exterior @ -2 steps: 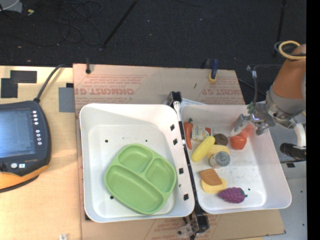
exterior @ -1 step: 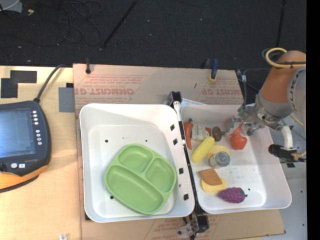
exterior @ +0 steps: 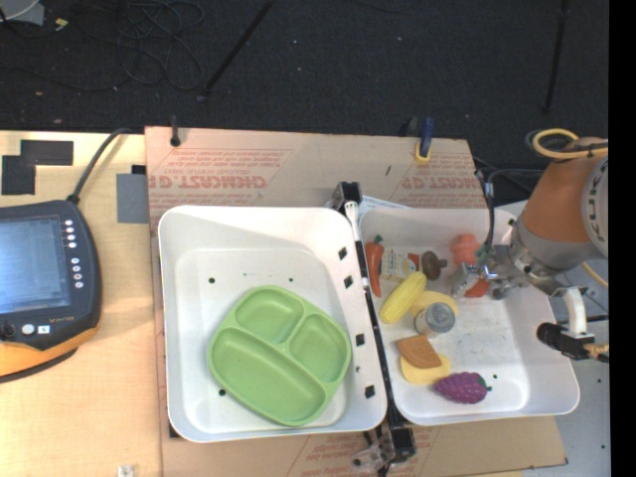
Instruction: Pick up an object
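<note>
1. The pincer [exterior: 484, 278] hangs low over the far right part of the right bin [exterior: 556, 405], reaching in from the bin's right edge beneath the arm's orange band [exterior: 556, 207]; whether it is released or clenched cannot be told, as the metal there is too small and cluttered to read.

2. An orange-red object [exterior: 465, 248] lies just beside the pincer near the bin's far edge, close enough that it may be touching; nothing can be seen gripped.

3. Toward the bin's middle sit a small brown piece [exterior: 431, 263], a yellow corn cob [exterior: 402, 297] lying aslant, and a grey round can [exterior: 435, 318] just beside the cob.

4. Nearer the bin's front edge rest an orange-and-yellow wedge [exterior: 420, 358] and, by the front right corner, a purple grape bunch [exterior: 461, 388].

5. A red strip [exterior: 374, 266] lies along the bin's left wall, with a pale packet [exterior: 397, 263] beside it.

6. The left bin [exterior: 199, 256] carries a green divided plate [exterior: 280, 353] near its front edge.

7. By the look of it, the task stands at the approach or grasp stage, with the orange-red object the likeliest target. The next move calls for centring over that object, closing firmly on it, then lifting straight up clear of the bin's wall and its neighbours.
</note>
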`<state>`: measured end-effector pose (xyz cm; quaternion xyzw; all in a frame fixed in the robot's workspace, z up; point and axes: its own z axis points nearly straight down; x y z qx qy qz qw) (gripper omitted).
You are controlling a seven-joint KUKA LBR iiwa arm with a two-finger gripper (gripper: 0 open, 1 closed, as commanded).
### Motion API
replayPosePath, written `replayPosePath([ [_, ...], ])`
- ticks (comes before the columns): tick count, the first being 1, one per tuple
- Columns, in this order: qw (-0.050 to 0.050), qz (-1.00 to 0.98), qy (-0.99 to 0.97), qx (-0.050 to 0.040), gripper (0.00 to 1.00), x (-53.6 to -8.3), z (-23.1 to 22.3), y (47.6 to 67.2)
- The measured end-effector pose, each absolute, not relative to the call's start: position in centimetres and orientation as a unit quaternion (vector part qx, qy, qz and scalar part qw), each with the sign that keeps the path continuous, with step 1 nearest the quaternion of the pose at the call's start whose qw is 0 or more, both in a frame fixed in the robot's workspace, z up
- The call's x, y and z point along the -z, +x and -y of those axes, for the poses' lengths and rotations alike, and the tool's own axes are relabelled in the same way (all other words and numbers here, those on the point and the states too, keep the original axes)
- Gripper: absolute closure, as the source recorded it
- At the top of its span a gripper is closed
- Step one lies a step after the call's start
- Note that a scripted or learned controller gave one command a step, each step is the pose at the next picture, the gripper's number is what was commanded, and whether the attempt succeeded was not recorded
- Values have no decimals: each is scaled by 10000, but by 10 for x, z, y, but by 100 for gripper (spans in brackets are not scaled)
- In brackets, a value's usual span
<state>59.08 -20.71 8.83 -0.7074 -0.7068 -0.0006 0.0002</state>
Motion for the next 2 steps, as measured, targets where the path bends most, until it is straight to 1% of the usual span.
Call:
replayPosePath([
  [1, -7, 7077, -7065, 4, 0, -87, 211, 646],
  [2, 7, 7066, -7076, 2, 0, -89, 208, 573],
])
